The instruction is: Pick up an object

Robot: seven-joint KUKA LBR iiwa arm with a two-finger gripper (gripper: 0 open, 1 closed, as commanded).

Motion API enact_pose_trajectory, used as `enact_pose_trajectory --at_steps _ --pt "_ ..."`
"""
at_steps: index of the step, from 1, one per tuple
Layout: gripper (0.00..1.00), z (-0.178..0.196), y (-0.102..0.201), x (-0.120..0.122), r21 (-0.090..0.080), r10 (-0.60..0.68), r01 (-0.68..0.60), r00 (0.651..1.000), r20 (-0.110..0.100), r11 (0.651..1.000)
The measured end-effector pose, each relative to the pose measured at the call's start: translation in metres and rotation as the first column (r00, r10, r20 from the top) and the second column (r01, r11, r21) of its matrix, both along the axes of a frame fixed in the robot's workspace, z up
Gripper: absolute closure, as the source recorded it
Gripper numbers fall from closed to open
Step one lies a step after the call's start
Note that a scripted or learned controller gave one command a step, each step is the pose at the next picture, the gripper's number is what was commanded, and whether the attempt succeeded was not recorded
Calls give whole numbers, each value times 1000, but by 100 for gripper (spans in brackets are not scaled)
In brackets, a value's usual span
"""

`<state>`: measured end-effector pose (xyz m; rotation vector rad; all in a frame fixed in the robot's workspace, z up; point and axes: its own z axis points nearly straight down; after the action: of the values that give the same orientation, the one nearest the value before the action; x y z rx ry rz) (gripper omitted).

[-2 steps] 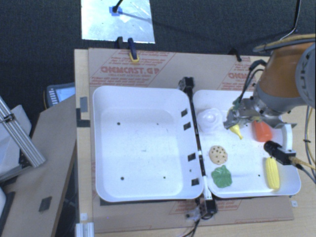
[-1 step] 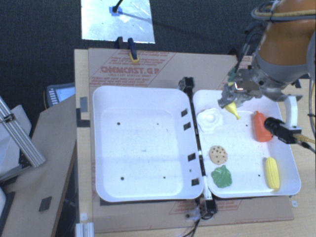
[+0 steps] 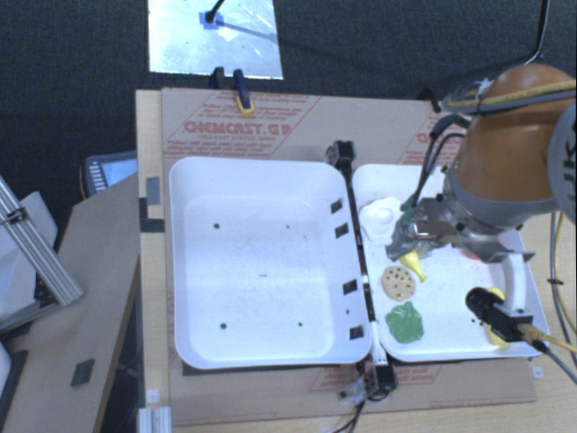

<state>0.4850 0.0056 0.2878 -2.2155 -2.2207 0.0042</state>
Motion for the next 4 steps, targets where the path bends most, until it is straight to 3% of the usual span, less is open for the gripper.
enact_pose_trajectory --at_steps 1,2,3,4 --pt "100 60 35 83 -1 5 -5 1000 16 1000" --pt "100 15 130 77 0 7 -7 1000 5 1000" --pt "100 69 199 41 0 2 -2 1000 7 1000" --pt "100 11 230 0 -1 4 -4 1000 3 1000"
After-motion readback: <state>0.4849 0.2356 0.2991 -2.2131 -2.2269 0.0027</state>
